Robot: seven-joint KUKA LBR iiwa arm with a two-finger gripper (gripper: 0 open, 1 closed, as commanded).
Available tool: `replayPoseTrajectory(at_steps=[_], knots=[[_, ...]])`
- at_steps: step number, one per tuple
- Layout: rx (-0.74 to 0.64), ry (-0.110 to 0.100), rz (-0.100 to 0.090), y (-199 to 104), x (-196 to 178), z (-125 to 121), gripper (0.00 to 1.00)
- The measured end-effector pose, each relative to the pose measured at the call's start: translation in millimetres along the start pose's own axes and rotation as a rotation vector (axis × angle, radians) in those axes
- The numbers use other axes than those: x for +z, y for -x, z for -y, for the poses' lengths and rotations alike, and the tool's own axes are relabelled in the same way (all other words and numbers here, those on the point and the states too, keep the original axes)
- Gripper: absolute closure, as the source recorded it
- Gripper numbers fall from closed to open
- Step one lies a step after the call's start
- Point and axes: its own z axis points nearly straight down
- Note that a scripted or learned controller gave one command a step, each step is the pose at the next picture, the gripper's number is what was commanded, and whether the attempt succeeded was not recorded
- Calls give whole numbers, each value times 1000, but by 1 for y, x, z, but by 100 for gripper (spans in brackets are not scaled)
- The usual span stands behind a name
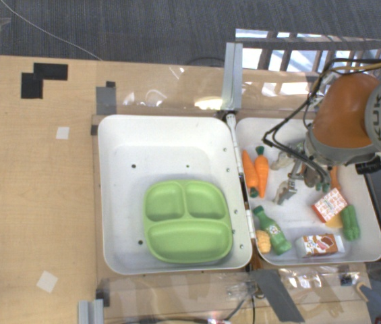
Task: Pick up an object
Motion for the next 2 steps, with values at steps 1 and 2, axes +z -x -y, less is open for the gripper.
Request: replayPoseTrajectory(at_steps=[1, 2], knots=[[83, -2, 7, -82, -3, 2, 0], [-78, 0, -10, -3, -1, 7, 0]])
